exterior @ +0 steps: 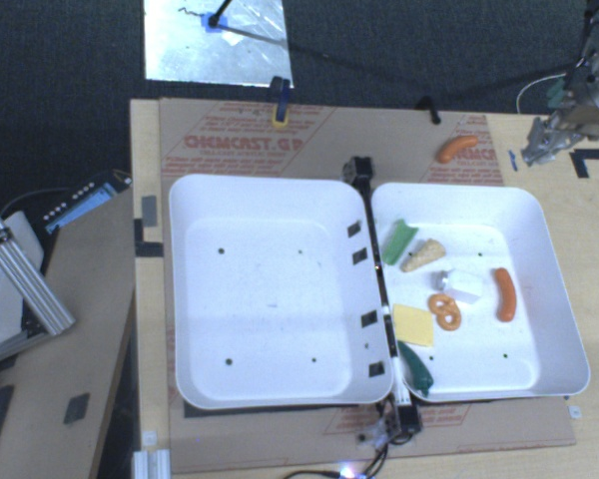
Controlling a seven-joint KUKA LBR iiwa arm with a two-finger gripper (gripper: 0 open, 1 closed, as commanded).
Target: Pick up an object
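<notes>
Dark carpet surrounds a bench topped with brown cardboard [230, 138], on which two shallow white bins sit side by side. Using the right bin [554, 267] as landmark: inside it lie a green piece [398, 240], a tan wedge [422, 254], a pretzel [444, 310], a yellow square [413, 324] and a sausage [504, 294], while another sausage [457, 148] rests on cardboard just beyond its far rim. Beyond its far right corner hangs the gripper [539, 148], and I cannot tell its state.
</notes>
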